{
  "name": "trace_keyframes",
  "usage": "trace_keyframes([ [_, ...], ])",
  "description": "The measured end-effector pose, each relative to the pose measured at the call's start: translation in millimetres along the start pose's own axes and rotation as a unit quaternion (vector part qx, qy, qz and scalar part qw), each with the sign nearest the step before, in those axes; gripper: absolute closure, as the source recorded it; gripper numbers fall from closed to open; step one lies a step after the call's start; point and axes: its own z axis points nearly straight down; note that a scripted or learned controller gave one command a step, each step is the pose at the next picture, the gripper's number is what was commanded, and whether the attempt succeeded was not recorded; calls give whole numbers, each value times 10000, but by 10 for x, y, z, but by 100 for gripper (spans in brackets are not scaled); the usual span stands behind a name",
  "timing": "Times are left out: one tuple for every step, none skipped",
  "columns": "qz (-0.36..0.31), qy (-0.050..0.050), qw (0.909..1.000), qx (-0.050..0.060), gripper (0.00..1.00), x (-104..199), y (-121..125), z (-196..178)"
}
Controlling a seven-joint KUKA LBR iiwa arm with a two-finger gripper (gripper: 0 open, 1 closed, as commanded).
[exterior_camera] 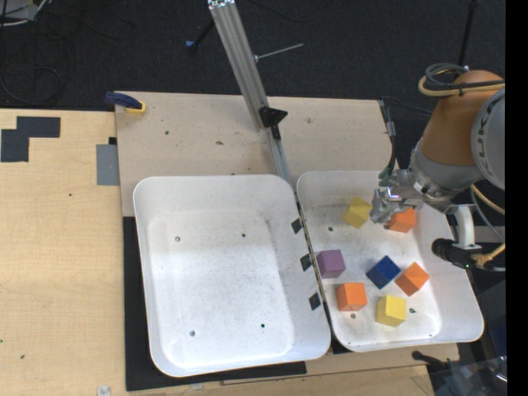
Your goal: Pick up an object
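Yellow cube (392, 310) lies at the right bin's (462, 324) front; gripper (386, 205), its opening impossible to tell, hangs between another yellow block (357, 214) and an orange block (403, 219).

Seven small cubes lie in the right bin (462, 324). A yellow cube (357, 214) and an orange cube (403, 219) occupy the far part. A purple cube (331, 262) lies near the left wall. A blue cube (383, 272), an orange cube (412, 278), another orange cube (351, 296) and a yellow cube (392, 310) cluster at the near part.
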Motion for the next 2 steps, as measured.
trace_keyframes([
  [-26,-1,10000,-6,100,23,-21,-627],
  [-30,4,10000,16,100,13,-21,-735],
])
